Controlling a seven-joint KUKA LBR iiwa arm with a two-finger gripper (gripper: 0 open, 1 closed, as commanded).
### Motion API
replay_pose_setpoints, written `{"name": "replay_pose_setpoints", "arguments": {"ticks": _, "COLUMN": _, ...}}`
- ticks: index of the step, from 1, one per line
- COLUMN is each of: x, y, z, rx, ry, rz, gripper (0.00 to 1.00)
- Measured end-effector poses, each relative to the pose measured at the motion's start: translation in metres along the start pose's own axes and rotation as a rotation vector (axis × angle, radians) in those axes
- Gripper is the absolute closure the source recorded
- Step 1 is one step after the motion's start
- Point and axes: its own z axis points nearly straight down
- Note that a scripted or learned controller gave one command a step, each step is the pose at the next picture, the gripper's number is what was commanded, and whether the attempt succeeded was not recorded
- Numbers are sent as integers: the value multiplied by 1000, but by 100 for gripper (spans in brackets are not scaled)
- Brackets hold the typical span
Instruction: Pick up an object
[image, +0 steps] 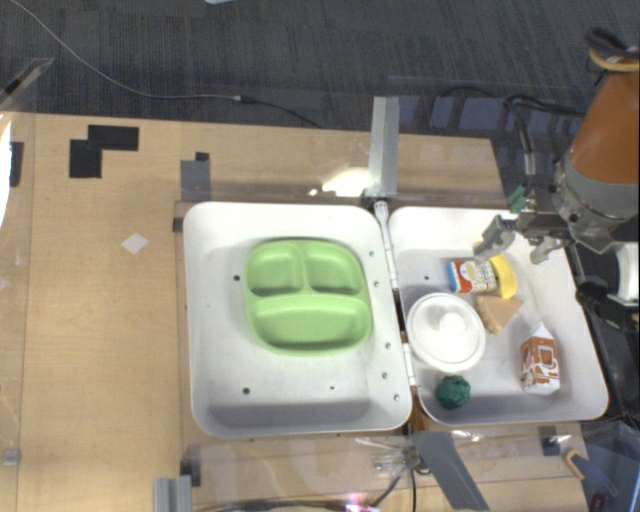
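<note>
Hand (520, 236) hangs over far side of right bin (590, 385), fingers spread, nothing btwn them. Closest pick: small can (464, 276) and yellow piece (505, 277), just below hand, touching each other. Tan wedge (497, 314), white bowl (447, 328), carton (538, 362), green ball (454, 392) further off. Left bin (210, 330) w/ green tray (305, 295) well away. Risk: can and yellow piece crowd together, so fingers could land on both and slip, or nudge one aside.

A single fixed camera is mounted above the table (90, 330) and looks down at a slant. Both white bins sit at frame centre, left bin (215, 400) and right bin (580, 385). The arm (610, 140) enters at upper right.
</note>
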Motion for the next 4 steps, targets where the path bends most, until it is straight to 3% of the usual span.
{"name": "replay_pose_setpoints", "arguments": {"ticks": 1, "x": -35, "y": 55, "z": 179, "rx": -2, "ry": -1, "rz": 184, "gripper": 0}}
{"name": "replay_pose_setpoints", "arguments": {"ticks": 2, "x": -24, "y": 54, "z": 186, "rx": -6, "ry": -2, "rz": 136, "gripper": 0}}
{"name": "replay_pose_setpoints", "arguments": {"ticks": 3, "x": -10, "y": 72, "z": 187, "rx": -6, "ry": 0, "rz": 99, "gripper": 0}}
{"name": "replay_pose_setpoints", "arguments": {"ticks": 4, "x": -85, "y": 80, "z": 184, "rx": 0, "ry": 15, "rz": 114, "gripper": 0}}
